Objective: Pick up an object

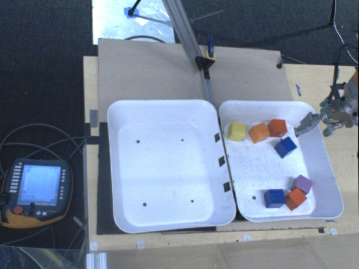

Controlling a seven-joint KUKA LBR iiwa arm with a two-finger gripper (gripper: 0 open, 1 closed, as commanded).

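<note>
Blocks in right bin; tool at frame edge, arm cropped.

The gripper is hanging at the frame's right side — its two grey fingers are spreading apart, nothing between them; the wrist is sitting just behind — cut off by the edge.
</note>
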